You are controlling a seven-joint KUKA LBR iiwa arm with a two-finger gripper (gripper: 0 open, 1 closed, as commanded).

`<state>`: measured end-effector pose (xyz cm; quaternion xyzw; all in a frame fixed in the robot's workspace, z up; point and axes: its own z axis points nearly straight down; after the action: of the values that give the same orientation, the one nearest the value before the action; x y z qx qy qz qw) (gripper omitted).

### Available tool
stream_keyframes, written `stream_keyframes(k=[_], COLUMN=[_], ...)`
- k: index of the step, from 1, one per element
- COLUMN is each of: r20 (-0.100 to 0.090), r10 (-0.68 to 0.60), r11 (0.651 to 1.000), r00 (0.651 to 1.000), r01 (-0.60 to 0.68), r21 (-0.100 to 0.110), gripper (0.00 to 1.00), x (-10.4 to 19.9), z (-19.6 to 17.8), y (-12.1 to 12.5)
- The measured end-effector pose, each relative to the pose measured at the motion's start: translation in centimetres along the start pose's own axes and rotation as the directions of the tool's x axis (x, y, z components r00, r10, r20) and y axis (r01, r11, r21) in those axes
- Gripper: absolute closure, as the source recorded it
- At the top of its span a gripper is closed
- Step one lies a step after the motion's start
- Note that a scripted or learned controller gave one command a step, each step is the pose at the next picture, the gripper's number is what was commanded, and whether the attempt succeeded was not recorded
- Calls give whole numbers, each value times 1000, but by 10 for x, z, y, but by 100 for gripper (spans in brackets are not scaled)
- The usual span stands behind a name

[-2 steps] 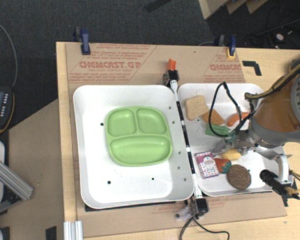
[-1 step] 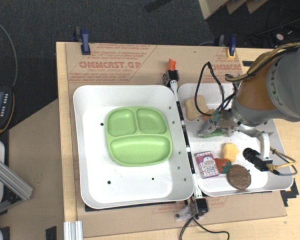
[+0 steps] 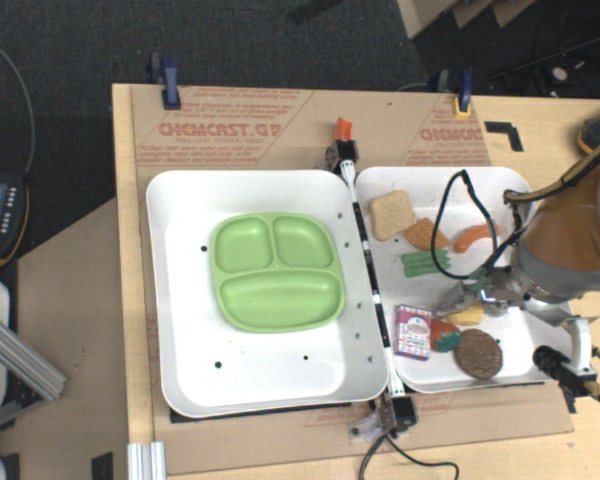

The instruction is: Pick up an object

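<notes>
Several food toys in right bin (image 3: 520,183); yellow piece (image 3: 469,315) lies touching the gripper (image 3: 477,302). Finger state: cannot tell. Brown cookie (image 3: 477,354) just below.

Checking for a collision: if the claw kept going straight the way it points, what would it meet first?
Probably the yellow piece right under the claw, beside the brown round cookie; depth is unclear from this slanted view.

Bright, even overhead light, soft shadows, mild glare on the white bins (image 3: 180,298), slightly soft focus.
</notes>
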<state>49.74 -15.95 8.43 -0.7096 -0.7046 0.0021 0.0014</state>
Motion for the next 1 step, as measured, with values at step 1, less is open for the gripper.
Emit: stream_keyframes(k=[1], r20=[1], r10=[-7], r11=[1000], r00=[1000], r01=[7], r21=[-8], gripper=[100], x=[4], z=[-10], y=[4])
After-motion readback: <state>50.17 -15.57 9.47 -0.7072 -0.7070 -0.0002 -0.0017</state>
